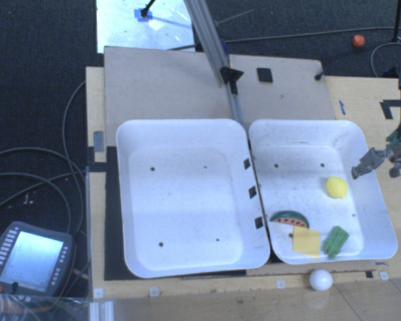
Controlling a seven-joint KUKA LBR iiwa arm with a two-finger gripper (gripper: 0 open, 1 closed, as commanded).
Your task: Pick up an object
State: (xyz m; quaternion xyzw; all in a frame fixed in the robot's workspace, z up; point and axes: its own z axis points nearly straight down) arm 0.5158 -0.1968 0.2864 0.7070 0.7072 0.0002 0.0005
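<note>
The right bin [361,139] holds a yellow lemon-like ball [336,187], a watermelon slice [289,218], a flat yellow block [307,242] and a green piece [335,241]. My gripper [377,168] hangs over that bin's right rim, just up and to the right of the yellow ball. Its fingers are spread open and hold nothing. The watermelon slice, yellow block and green piece lie close together along the bin's front edge.
The left bin [130,146] stands beside the right one, their rims touching. A white ball [321,279] lies on the bench in front of the right bin. A slanted metal pole [210,39] rises behind the bins. A teach pendant [30,259] lies at lower left.
</note>
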